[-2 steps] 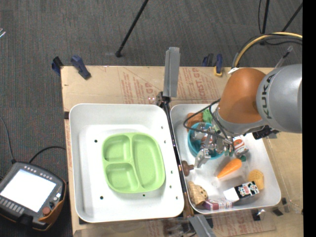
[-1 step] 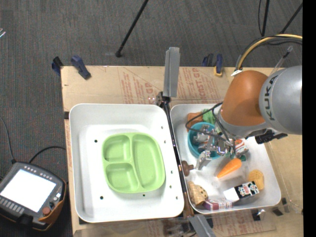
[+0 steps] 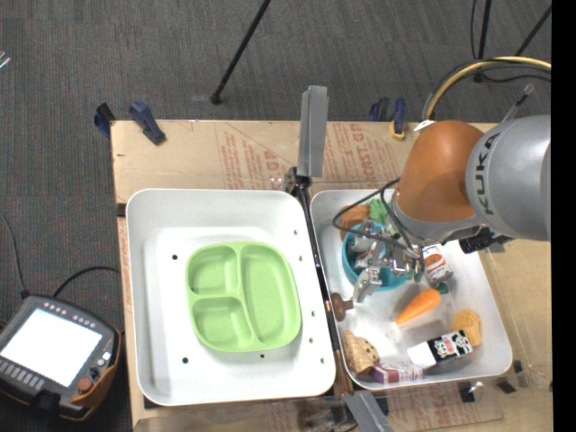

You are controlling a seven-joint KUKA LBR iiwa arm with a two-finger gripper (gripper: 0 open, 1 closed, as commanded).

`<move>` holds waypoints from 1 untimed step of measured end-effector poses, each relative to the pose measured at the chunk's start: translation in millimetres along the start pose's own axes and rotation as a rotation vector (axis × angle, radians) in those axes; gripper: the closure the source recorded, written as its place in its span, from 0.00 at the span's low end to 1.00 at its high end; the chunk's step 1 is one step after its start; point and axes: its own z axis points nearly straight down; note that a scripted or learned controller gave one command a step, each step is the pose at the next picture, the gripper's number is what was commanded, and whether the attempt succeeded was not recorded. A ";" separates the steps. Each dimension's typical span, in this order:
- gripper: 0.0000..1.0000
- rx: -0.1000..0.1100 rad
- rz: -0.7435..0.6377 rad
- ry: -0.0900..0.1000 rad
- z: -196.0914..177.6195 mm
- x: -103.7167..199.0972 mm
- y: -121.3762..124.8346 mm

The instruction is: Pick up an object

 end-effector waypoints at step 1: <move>0.00 0.003 -0.071 -0.001 -0.5 -1.1 -87.8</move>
